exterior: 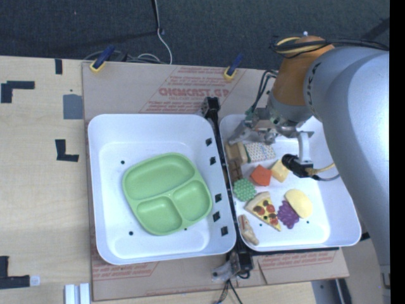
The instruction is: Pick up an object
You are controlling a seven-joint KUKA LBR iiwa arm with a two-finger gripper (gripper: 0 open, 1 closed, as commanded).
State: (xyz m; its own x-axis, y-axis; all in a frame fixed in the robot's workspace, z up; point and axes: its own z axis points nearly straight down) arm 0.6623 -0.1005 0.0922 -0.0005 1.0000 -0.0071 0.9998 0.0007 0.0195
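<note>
We see the gripper [256,133] low over the right bin [335,223], at the waffle piece [259,151]; finger state we cannot tell. From the waffle, the red block [261,175] lies at 6 o'clock and the cheese wedge [279,170] at 5. We judge a straight descent avoids nudging them.

The wooden bench [38,189] bears a cardboard sheet [183,87] under two white bins [101,138].

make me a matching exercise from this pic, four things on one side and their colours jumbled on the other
Things:
1. divided plate in the left bin
2. pizza slice
3. grapes
4. band above the arm's wrist

Colours:
A. purple
B. orange
C. light green
D. yellow with red spots

Pairs: 1-C, 2-D, 3-A, 4-B
</note>
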